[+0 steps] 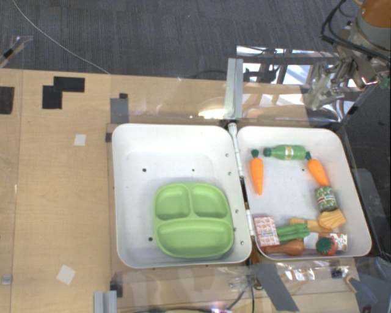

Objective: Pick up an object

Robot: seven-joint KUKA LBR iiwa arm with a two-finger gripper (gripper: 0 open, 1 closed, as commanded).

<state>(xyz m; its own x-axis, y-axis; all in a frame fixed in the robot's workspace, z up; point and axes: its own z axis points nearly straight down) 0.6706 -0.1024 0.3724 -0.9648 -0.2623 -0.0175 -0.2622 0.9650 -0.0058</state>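
Camera view: one slanted look down on a pale wooden surface (55,202) bearing two shallow white bins side by side.
Left bin (131,159): holds a light green divided plate (193,220), lying flat toward the near right part of the bin, with three compartments.
Right bin (287,183): holds a cluster of toy foods along its far, right and near sides.
Far side: a green bottle (286,152) lies on its side; just left of it an orange carrot (257,174) points toward the near edge.
Right side: a second carrot (317,172) lies slanted, with a small green-labelled can (325,198) below it and a yellow ridged piece (332,219) below that.
Near side: a red-and-white carton (265,230), a green vegetable (292,232) and an orange-brown piece (287,247) lie touching; a small red-and-white container (333,243) sits in the near right corner.
End effector (327,85): metallic, raised beyond the far right corner of the right bin, well apart from every item; I cannot tell whether it is released or clenched, and nothing is visibly in it.
Arm: the orange band (374,11) shows at the upper right corner.
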